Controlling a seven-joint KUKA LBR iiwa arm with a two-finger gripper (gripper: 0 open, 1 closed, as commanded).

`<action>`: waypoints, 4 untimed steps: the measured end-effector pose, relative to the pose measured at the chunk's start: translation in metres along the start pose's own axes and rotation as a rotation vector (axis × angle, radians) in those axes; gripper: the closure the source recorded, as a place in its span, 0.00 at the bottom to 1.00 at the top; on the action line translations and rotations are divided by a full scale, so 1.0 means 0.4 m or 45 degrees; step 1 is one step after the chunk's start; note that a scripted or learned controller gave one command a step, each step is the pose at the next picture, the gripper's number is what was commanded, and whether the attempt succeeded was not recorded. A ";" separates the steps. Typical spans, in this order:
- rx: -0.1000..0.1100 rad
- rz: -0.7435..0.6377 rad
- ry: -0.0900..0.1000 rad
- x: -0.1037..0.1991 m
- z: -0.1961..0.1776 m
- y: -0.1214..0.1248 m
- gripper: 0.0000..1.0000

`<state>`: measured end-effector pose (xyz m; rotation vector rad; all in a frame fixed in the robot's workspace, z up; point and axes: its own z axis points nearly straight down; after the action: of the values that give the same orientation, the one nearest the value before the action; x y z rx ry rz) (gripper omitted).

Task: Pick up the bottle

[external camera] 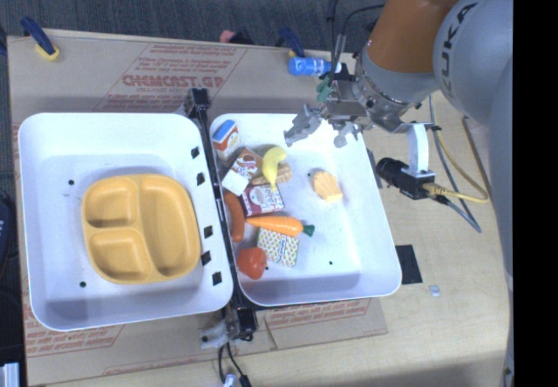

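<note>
Two white bins sit side by side on your counter (453, 307), over a brown cardboard sheet (174, 71). Your left bin (52, 141) carries a yellow divided tray (139, 227), lying flat near its middle. Your right bin (370, 228) holds a cluster of toy food crowded toward its left wall.

Look for the bottle (226, 136) at the top left corner of the right bin: a small white one with a blue cap and an orange-red label, tilted against the wall. Just below it lie a white carton (235, 181), a brown packet (263, 199) and a yellow banana (274, 164). Further down you have an orange carrot (277, 225), a patterned packet (279, 247), a sausage (234, 216) along the divider and a red tomato (251, 262) near the front edge. A small orange-yellow piece (327, 186) lies alone, right of the banana.

Your jaws (323, 132) hang over the back rim of the right bin, well to the right of the bottle and apart from it. They look spread, with nothing between them. A blue clamp (307, 66) sits on the cardboard just behind the wrist.
</note>
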<state>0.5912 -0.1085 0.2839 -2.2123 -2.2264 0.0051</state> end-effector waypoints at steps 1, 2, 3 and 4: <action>0.003 -0.006 0.000 0.001 -0.025 0.000 1.00; -0.001 -0.169 0.000 -0.051 -0.038 -0.155 1.00; 0.001 -0.431 0.002 -0.031 0.279 -0.288 1.00; -0.004 -0.904 -0.001 0.178 0.230 -0.284 1.00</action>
<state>0.4767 -0.0380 0.1925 -1.3015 -2.8578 0.0010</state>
